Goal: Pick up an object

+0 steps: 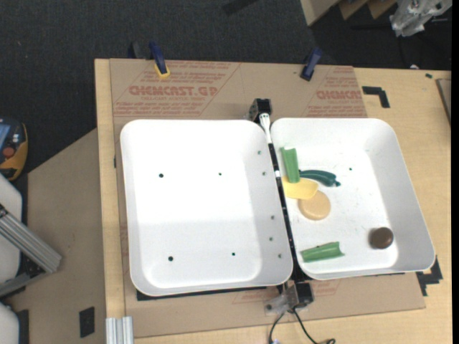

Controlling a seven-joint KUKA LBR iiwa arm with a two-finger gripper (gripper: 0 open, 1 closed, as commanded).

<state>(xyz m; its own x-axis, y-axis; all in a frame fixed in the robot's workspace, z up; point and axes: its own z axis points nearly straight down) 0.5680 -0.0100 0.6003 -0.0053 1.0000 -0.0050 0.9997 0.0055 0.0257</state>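
From above, the bench (215, 84) is topped with brown cardboard sheets printed in red; the left one reads roughly "CHEMCAST GP", and a partial repeat of the same print shows on the right sheet. Two clamps hold the cardboard at the far edge: a blue-and-yellow clamp (158, 61) on the left and a blue clamp (311, 63) on the right.

Two white bins sit side by side, touching along the middle. The left bin (143, 192) shows small dark dots on its floor. The right bin (401, 185) holds all the loose things, gathered toward its left half: a green bar (290, 164) standing lengthwise near the dividing edge, a dark teal curved piece (320, 177) just beside it, a yellow piece (300, 188) below the bar, and a tan disc (315, 207) touching the yellow piece. A second green block (320, 251) lies near the front wall, and a brown ball (381, 238) rests apart at the right front.

A grey metallic part of the arm (423, 6) appears at the top right corner, well away from the bins. Whether the tool is open or closed cannot be told.
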